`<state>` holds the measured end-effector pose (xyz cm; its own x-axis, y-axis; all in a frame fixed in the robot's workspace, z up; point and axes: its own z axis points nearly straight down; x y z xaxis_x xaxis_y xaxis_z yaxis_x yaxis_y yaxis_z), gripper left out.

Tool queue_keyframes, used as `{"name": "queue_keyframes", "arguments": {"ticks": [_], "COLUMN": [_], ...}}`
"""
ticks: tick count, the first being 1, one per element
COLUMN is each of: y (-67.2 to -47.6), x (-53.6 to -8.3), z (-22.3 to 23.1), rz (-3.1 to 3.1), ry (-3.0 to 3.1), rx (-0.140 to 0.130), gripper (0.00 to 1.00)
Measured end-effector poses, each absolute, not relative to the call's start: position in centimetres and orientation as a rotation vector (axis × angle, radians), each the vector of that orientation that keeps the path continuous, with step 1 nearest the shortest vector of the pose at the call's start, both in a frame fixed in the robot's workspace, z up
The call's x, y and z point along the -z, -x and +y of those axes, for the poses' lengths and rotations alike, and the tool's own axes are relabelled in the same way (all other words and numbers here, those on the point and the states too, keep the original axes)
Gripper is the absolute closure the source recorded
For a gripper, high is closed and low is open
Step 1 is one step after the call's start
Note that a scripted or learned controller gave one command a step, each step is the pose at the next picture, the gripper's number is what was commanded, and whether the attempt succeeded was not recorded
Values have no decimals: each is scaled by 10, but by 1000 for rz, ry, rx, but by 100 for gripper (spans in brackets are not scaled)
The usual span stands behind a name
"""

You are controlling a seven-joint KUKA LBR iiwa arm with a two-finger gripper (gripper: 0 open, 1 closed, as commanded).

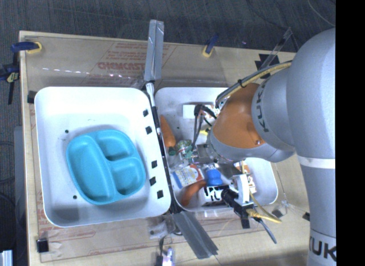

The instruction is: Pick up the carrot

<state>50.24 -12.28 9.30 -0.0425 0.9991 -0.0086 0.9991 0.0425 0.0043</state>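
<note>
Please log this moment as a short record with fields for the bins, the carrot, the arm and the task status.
left bin: holds a blue divided tray
right bin: cluttered with small items, partly covered by the arm
carrot: orange, lying along the right bin's left wall, near the divider
second orange item: lower in the right bin, identity unclear
arm: reaches over the right bin, orange band above the wrist
gripper: down among the clutter, right of the carrot
task status: carrot not yet lifted
</note>
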Motion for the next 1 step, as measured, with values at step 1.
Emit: {"name": "queue_keyframes", "arguments": {"ticks": [1], "y": [-567], "x": [-95], "z": [-120], "rz": [2345], "ry": [-2072], "rx": [6], "gripper": [0]}}
